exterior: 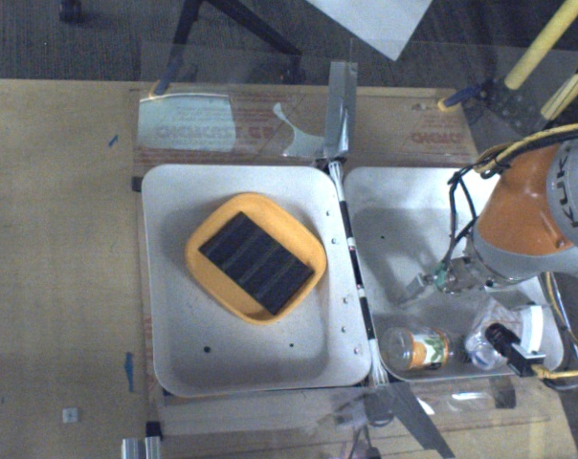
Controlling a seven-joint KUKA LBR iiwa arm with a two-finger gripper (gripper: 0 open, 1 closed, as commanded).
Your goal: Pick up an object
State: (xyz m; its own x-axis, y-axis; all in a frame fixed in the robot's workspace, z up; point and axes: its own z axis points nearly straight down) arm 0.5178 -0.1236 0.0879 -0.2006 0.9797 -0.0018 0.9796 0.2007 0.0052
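Observation:
A yellow rounded tray-like object point(255, 256) with a black ribbed panel on top lies in the middle of the left bin point(165, 256). A small clear bottle point(418, 348) with an orange label lies on its side at the front left of the right bin point(394, 199). Beside it, to the right, is a small crumpled clear and blue item point(478, 350). My gripper point(415, 288) hangs low in the right bin, a little above and behind the bottle, apart from it. Nothing shows between its tips.
The grey arm with its orange band point(523, 218) covers the right bin's right side. A metal divider point(351, 256) runs between the bins. Cardboard and clear plastic sheets point(232, 127) lie behind the bins. A chair base point(193, 8) stands on the floor beyond.

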